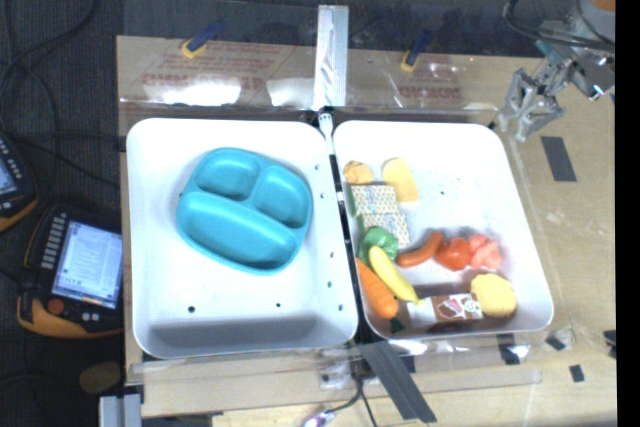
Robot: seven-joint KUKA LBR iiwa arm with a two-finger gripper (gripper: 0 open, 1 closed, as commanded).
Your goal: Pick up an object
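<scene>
We see the end effector (530, 110) at the upper right, over the bench (580, 245) just outside the far right corner of the right bin (500, 155). Its fingers hang apart, spread open with nothing between them.

The right bin holds the toy food, crowded toward its near and left parts. A yellow block (401, 180) and a patterned box (379, 207) sit near the middle divider. Below them lie a green piece (378, 239), a banana (392, 275) and a carrot (377, 292), touching one another. A sausage (420, 248) lies beside a tomato (453, 254), and a lemon (493, 294) rests near the front right corner, next to a dark packet (445, 309).

The left bin (160, 315) carries a blue divided tray (245, 207), lying tilted.
</scene>
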